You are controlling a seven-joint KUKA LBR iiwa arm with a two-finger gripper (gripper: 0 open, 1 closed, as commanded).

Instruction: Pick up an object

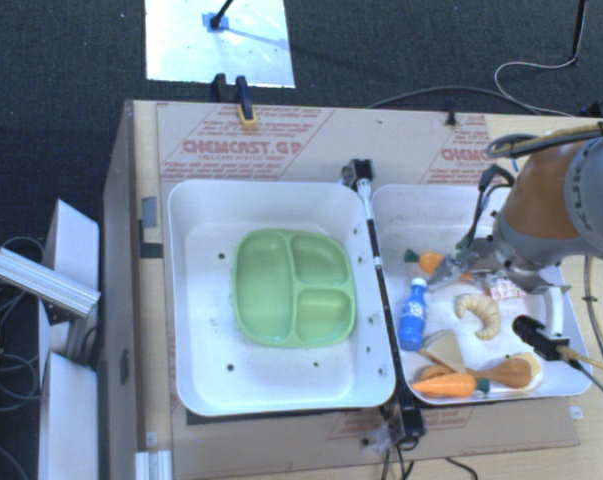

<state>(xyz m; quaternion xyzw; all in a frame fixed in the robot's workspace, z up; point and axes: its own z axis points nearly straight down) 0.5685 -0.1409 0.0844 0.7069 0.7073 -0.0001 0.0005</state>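
Presently the gripper point(459, 266) is seen low in the right bin point(401, 208), and whether it is released or clenched cannot be told. The croissant point(480, 312) lies just below it toward the bin's near side, its long axis running diagonally, so a short shift nearward would be called for.

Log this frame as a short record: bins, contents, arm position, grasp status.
left bin: green divided plastic plate
right bin: blue bottle with white cap, croissant, orange carrot, tan drumstick, small orange piece
arm: over right bin, gripper low near small orange piece
grasp: nothing seen held
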